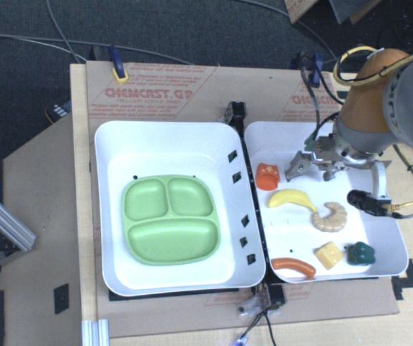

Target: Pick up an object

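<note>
The right bin (285,139) holds several toy foods: an orange-red piece (267,176) by its left wall, a yellow banana (291,199), a tan curled piece (330,217), a yellow wedge (328,254), a dark green piece (361,253) and a red sausage (293,267) at the front edge. My gripper (314,170) hangs over the back half of this bin, just above and right of the banana. Its two fingers are spread open with only white bin floor between them. The orange band and wrist rise behind it at the right.
The left bin (112,157) holds a green divided plate (170,218). A black divider strip (246,193) runs between the bins. Cables (379,204) trail from the wrist over the right bin's far side. Cardboard underlies both bins.
</note>
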